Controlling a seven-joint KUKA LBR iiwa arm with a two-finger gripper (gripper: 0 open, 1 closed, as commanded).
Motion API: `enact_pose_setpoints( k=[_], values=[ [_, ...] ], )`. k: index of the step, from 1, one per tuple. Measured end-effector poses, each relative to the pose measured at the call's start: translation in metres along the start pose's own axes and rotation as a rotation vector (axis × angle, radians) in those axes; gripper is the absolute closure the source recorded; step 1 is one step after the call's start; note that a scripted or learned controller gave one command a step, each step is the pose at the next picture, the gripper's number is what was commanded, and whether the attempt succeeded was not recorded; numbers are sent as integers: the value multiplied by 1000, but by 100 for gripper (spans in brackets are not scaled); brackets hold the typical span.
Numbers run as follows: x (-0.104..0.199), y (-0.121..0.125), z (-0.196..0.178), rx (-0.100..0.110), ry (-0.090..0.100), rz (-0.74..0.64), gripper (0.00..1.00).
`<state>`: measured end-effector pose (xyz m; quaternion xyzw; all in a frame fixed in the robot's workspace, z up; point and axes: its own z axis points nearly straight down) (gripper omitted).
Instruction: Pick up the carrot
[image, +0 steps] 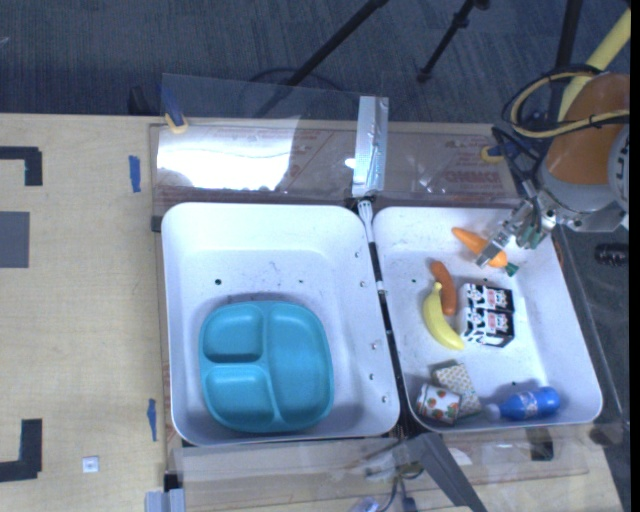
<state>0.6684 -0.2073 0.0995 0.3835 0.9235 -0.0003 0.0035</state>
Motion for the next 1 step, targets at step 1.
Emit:
enact_pose_setpoints(
  k=[1],
  values=[
    [73,44,-76,0,5,4,100]
  ],
)
